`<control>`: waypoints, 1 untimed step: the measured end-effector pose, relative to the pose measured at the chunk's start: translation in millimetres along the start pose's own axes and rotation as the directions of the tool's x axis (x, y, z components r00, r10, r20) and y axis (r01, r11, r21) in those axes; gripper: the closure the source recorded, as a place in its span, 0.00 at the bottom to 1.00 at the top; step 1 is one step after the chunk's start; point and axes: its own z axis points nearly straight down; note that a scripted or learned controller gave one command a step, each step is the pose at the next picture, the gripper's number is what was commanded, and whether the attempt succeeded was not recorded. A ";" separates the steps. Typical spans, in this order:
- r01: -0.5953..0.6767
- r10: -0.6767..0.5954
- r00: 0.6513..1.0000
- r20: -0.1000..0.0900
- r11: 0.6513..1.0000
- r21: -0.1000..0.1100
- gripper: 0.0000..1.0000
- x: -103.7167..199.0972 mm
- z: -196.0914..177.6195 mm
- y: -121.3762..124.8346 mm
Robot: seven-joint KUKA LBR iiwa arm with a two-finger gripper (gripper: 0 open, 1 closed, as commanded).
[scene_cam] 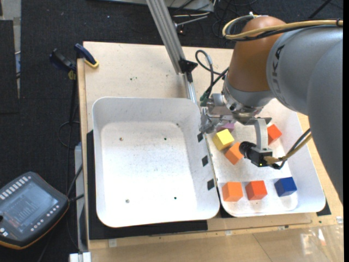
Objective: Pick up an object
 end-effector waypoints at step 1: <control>-0.002 0.002 1.000 0.001 1.000 -0.001 1.00 43.2 -0.8 10.5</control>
